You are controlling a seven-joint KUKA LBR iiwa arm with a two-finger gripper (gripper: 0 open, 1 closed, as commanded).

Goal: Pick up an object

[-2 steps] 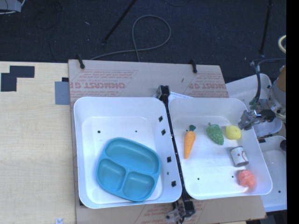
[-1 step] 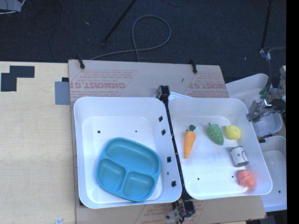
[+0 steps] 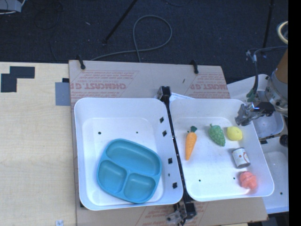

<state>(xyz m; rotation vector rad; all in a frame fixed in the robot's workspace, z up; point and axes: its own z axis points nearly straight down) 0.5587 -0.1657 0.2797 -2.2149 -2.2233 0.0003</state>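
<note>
The carrot, an orange toy with a small green top, lay in the right bin near its left wall, its long axis running nearly straight up and down the view, green end toward the far rim and tapered tip toward the near rim, leaning slightly left. To its right, apart from it, lay a green leafy toy vegetable, its long axis tilted from upper left to lower right. Just beside that sat a yellow lemon, close to the bin's right wall. Nearer the camera along the same wall lay a small can on its side, and below it a pink lumpy toy rested in the near right corner. The left bin held a blue divided plate with three compartments, lying flat and turned at a slant in the bin's near half. Both bins stood side by side on a brown cardboard sheet over the wooden bench. The arm entered from the right, and its gripper hung over the far right rim of the right bin, just above the lemon and touching no object; whether its fingers were spread or pressed together could not be told.
</note>
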